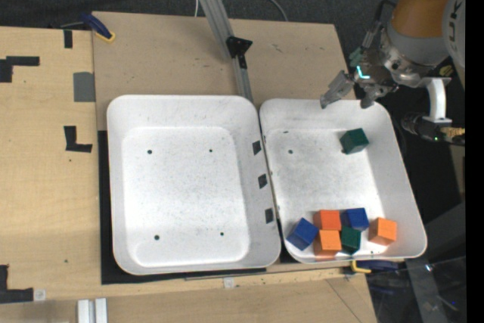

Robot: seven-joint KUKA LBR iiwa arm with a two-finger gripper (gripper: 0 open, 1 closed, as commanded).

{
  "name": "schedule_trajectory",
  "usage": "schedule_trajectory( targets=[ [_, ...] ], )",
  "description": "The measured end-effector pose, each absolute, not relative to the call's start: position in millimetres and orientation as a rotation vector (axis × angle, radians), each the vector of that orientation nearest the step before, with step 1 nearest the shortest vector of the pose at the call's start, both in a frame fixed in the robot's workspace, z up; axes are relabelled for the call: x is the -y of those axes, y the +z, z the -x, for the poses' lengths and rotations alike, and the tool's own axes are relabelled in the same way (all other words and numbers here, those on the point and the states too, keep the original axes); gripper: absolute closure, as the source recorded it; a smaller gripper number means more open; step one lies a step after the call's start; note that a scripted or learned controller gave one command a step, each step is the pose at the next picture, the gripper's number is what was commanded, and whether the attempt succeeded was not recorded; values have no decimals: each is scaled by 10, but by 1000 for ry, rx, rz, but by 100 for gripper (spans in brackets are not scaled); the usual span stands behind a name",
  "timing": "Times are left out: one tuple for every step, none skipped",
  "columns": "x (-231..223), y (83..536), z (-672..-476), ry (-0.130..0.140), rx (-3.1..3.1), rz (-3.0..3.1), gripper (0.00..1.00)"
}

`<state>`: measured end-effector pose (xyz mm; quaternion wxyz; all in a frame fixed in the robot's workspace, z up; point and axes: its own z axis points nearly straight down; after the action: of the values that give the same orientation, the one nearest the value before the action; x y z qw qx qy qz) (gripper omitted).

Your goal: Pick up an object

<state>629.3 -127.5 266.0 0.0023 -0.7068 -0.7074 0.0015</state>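
My gripper (349, 94) hangs above the far edge of the right bin (302, 163), its two fingers spread open with nothing between them. A dark green block (353, 140) lies alone in the bin's far right part, just below and in front of the gripper. At the near edge of that bin sits a cluster of blocks: a blue one (302, 233), two orange ones (328, 220) (328, 240), a blue one (355, 218), a green one (350, 238) and an orange one (383, 230) off to the right.
The left bin (181, 178) stands beside the right one, joined by dark clips along the shared rim. A slanted metal pole (219, 11) rises behind the bins. The arm's body (427, 19) leans in from the upper right.
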Motion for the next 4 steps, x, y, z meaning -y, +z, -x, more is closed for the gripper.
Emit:
schedule_trajectory(
  targets=[
    [1275,2687,-6301,0,2223,2219,0],
    [1312,2052,-6260,9,2218,2217,0],
    [1281,1405,-6213,9,2218,2216,0],
    [1272,885,-6197,7,2220,2217,0]
  ],
)
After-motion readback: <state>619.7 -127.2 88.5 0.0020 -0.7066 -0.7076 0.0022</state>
